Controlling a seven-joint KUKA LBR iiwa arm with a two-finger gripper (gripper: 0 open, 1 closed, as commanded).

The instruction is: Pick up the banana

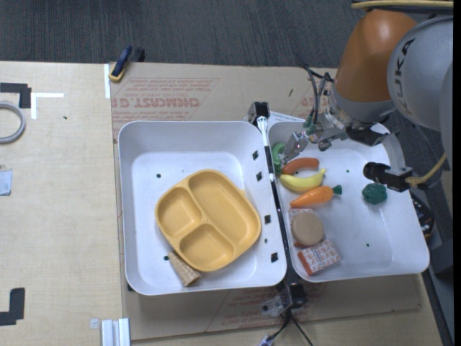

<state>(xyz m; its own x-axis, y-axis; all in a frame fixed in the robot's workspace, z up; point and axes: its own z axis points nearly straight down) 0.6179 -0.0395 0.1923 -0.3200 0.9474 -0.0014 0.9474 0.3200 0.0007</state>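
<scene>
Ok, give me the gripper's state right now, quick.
Gripper: fingers hard to make out, open or shut cannot be told; it sits above the banana in the right bin, with nothing seen between them.

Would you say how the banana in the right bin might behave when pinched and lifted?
The banana looks like smooth, glossy toy plastic, so probably stiff, light and somewhat slippery. Its curve may let it rock or pivot. It seems to touch the sausage and carrot, which may shift.

Two white bins (137, 215), one yellow tray (209, 220), one banana (302, 180), one carrot (314, 197)
</scene>
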